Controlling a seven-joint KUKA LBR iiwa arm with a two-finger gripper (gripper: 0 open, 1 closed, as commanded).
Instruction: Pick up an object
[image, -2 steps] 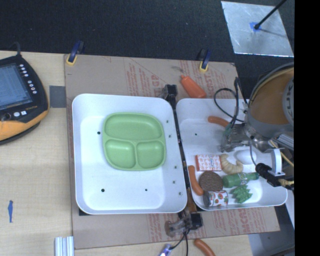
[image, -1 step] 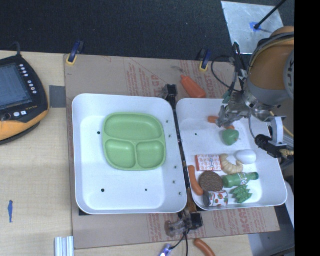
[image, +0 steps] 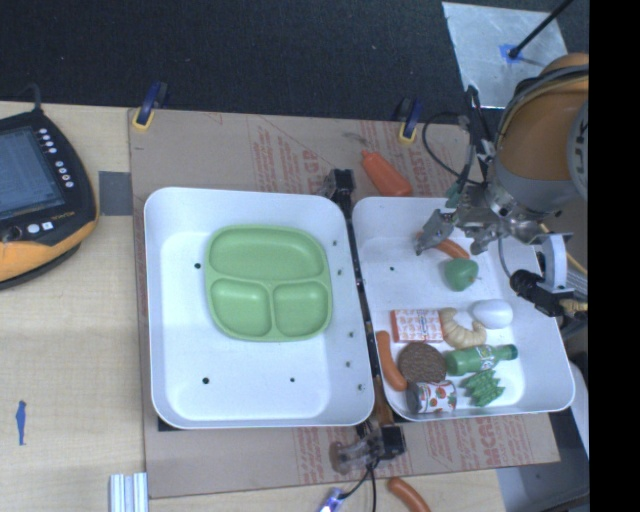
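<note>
My gripper (image: 456, 238) hangs over the far part of the right bin (image: 385, 235) with its two fingers spread apart. A small orange carrot piece (image: 453, 248) lies on the bin floor between and just below the fingertips, not lifted. A green pepper-like piece (image: 460, 273) sits just in front of it. Nearer the front lie a white egg (image: 492, 313), a pale croissant (image: 462, 327), a red-and-white packet (image: 415, 324), a brown round patty (image: 422, 361), a green bottle (image: 481, 357), a sausage (image: 390, 361), a small can (image: 432, 398) and a leafy green toy (image: 485, 387).
The left bin (image: 175, 370) holds a green divided plate (image: 268, 280). An orange carrot (image: 385, 175) lies on the cardboard behind the bins, and another sausage (image: 411, 492) lies in front. A teach pendant (image: 35, 195) rests at the far left. Cables hang by the wrist.
</note>
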